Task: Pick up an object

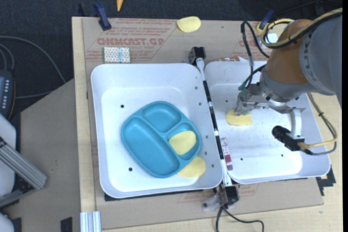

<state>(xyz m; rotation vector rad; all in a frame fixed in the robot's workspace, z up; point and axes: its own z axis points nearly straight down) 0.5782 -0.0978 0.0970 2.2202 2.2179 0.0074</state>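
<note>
**Camera view: arm parked right over the yellow piece in the right bin**

Camera view has the grey arm coming in from 3 o'clock, its gripper down in the right bin, right at the top edge of a flat yellow piece. Can't tell whether the tool is spread, pressed together or pinching anything, because the wrist blocks that bit. The yellow piece lies on the bin floor toward 9 o'clock of that bin, near the divider.

Over in the left bin there's a blue divided tray with a yellow piece in its small compartment, and another yellow one tucked against the tray's 5 o'clock edge. Out on the bench at 12 o'clock sits one more yellow blob, with a small carrot toy on the dark floor beyond it.
</note>
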